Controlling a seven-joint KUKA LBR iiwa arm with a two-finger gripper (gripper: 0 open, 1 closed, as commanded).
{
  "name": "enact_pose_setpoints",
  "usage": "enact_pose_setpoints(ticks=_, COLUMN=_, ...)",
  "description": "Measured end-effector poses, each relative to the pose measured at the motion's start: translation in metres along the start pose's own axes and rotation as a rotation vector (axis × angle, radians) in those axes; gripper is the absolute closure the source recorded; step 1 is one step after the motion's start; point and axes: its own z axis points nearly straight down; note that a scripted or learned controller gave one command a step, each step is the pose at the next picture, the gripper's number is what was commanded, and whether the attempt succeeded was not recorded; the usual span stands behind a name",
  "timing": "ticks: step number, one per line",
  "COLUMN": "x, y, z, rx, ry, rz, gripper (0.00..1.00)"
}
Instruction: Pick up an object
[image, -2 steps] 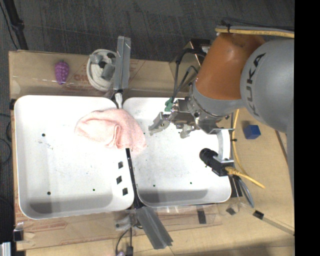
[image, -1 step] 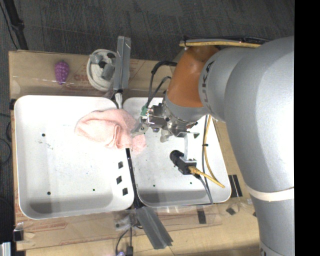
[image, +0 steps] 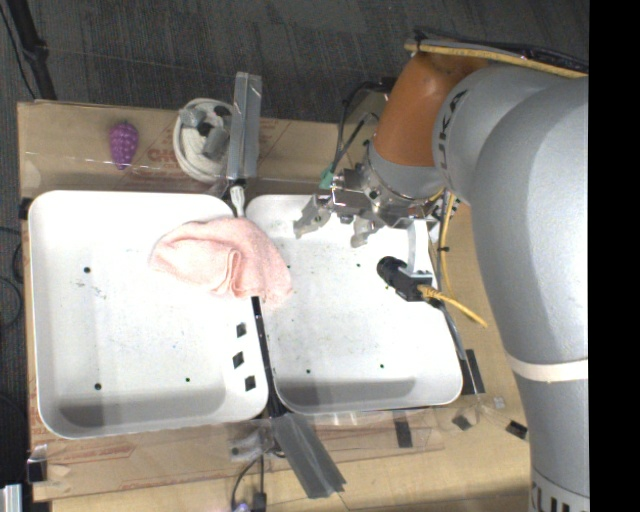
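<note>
Fingers (image: 334, 226) spread open, holding nothing, over right bin's (image: 400, 390) far edge; pink cloth (image: 222, 256) drapes the divider.

Two shallow white plastic bins sit side by side on the bench. A crumpled pink cloth (image: 222, 256) lies in the left bin (image: 120, 340), draping the shared rim. The two-finger gripper (image: 335, 222) hangs over the right bin's (image: 350, 330) far edge. Beyond the left bin rests a small purple grape-cluster toy (image: 123, 143).

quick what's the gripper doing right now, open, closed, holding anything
Gripper: open, fingers spread, nothing between them, over the far end of the right bin.
</note>
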Motion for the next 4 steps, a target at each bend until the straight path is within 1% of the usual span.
enact_pose_setpoints(ticks=1, x=-0.003, y=0.002, z=0.124, rx=0.002, ry=0.0, rz=0.034, gripper=0.0)
enact_pose_setpoints(ticks=2, x=-0.087, y=0.051, z=0.075, rx=-0.001, ry=0.001, rz=0.082, gripper=0.0)
enact_pose_setpoints(ticks=3, x=-0.108, y=0.054, z=-0.037, rx=-0.001, ry=0.0, rz=0.246, gripper=0.0)
enact_pose_setpoints(ticks=4, x=-0.102, y=0.053, z=0.065, rx=0.003, ry=0.001, rz=-0.001, gripper=0.0)
